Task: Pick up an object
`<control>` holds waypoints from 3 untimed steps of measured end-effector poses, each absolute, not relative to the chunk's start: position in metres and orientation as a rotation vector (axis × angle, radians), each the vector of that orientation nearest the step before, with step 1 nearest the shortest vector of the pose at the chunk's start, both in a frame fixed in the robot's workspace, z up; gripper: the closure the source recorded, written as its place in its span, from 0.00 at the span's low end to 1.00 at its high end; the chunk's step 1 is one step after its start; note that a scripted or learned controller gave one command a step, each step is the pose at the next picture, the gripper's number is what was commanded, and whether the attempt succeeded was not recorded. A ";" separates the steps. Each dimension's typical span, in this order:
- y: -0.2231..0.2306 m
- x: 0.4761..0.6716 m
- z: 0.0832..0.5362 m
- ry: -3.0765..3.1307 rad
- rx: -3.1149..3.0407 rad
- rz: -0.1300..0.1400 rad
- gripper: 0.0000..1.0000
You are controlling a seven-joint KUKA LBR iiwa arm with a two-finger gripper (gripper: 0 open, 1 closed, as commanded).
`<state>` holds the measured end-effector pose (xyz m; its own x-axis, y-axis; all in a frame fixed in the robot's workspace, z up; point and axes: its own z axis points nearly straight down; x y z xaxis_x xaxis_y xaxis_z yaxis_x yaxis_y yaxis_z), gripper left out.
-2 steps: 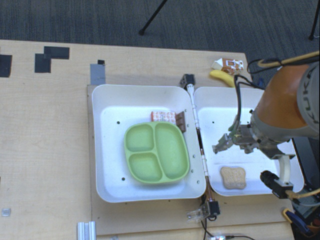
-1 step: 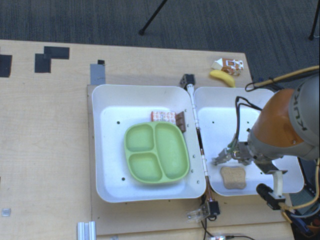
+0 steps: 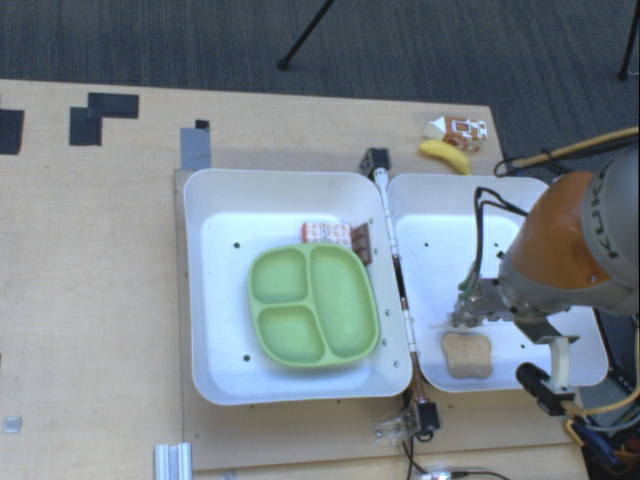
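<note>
Here, left bin (image 3: 215, 298) holding green divided plate (image 3: 315, 306), right bin (image 3: 430, 223) holding tan bread slice (image 3: 467, 355), fingers (image 3: 463, 311) state unclear.

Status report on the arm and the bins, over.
Gripper low in right bin, just above tan block. Block not held. Green divided plate in left bin.
</note>
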<state>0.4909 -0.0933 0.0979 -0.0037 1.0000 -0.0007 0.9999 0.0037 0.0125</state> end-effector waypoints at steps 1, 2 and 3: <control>-0.019 0.488 0.185 2.227 2.214 0.005 1.00; -0.020 0.488 0.185 2.225 2.216 0.004 0.00; -0.055 0.487 0.136 2.226 2.215 0.003 0.00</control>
